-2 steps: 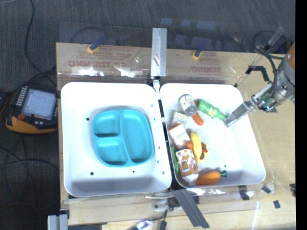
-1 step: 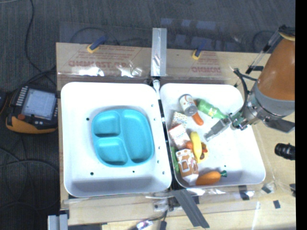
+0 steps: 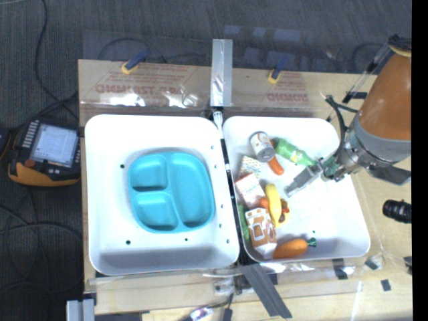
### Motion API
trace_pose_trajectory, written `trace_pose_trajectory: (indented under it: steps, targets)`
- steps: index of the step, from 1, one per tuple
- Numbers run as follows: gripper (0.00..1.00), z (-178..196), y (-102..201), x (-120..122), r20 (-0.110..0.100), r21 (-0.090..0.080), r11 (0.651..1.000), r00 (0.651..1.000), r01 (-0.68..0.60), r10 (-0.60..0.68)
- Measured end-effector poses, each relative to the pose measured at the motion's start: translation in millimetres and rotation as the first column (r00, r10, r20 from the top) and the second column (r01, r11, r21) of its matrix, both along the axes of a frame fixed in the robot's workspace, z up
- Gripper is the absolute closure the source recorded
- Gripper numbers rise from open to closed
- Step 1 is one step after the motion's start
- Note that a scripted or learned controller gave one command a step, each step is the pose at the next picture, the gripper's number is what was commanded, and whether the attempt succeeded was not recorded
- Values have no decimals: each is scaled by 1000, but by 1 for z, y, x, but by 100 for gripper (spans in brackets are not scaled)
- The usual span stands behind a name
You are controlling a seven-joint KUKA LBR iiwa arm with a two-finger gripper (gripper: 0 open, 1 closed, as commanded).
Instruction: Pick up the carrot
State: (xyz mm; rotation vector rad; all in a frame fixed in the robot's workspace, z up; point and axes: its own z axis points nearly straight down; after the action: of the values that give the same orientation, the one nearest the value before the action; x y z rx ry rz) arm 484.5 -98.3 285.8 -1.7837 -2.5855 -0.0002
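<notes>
The carrot [image 3: 291, 248] lies at about six o'clock in the right bin [image 3: 348, 236], near its front wall, with a juice carton [image 3: 260, 228] touching it at nine o'clock. The gripper [image 3: 294, 184] hangs above the bin's middle, well apart from the carrot; whether it is open or closed cannot be told. A banana [image 3: 273, 202] sits between them. A can [image 3: 261, 146] and green bottle [image 3: 292, 152] lie toward twelve o'clock. The left bin [image 3: 107, 246] holds a blue tray [image 3: 171, 190].
</notes>
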Motion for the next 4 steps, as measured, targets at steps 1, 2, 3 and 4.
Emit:
trace_pose_trajectory:
  steps: [1, 2, 3, 4]
  targets:
    - [0, 0, 0, 0, 0, 0, 1000, 1000, 0, 0]
    - [0, 0, 0, 0, 0, 0, 1000, 1000, 0, 0]
    - [100, 9, 1, 1, -1, 1, 1000, 1000, -3, 3]
    - [0, 9, 1, 1, -1, 1, 1000, 1000, -3, 3]
